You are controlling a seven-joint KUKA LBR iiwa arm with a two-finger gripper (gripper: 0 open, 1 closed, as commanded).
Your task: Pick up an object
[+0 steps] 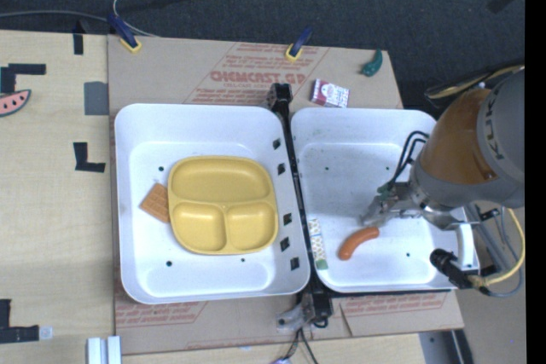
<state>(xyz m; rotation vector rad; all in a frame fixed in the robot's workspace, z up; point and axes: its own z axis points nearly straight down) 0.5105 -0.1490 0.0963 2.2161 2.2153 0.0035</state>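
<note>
Though small, light, smooth and likely slippery, hot dog toy (357, 242) suits mid-length grasp; gripper (381, 210) state indiscernible, just beside.

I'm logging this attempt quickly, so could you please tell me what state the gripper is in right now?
Gripper: low in the right bin, just above the orange sausage; whether it is open or closed cannot be told.

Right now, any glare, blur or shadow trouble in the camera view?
Camera view: even, soft lighting; the white bins are bright, with details still readable. The arm casts a faint shadow on the right bin floor. The gripper looks soft; the sausage and yellow tray are sharp enough.
</note>
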